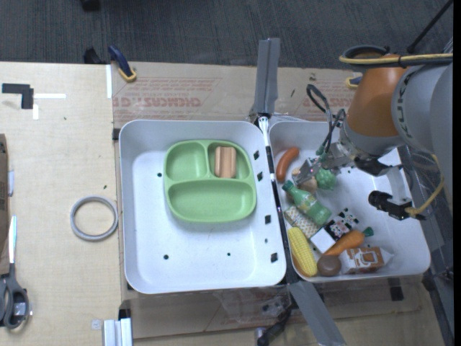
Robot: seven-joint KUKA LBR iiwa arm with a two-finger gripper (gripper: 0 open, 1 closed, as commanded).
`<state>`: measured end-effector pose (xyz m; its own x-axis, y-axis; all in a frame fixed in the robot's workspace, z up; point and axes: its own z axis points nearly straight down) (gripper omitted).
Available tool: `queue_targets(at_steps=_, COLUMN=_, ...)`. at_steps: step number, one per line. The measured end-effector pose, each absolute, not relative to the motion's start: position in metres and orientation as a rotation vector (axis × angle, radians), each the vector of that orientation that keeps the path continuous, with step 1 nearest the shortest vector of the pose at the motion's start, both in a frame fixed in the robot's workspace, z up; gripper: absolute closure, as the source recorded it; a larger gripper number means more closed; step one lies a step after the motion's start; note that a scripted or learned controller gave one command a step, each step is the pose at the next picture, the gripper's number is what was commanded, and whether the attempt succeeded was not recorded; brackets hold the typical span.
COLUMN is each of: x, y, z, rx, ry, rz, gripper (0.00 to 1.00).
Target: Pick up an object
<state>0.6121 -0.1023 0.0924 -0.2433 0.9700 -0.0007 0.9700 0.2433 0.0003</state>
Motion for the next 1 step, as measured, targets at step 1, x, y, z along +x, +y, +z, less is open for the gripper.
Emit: queue_targets(at_steps=1, x=0.6143, y=-0.1040, z=0.1047, rx=1.933, ry=2.468, rz=0.006, gripper=1.00)
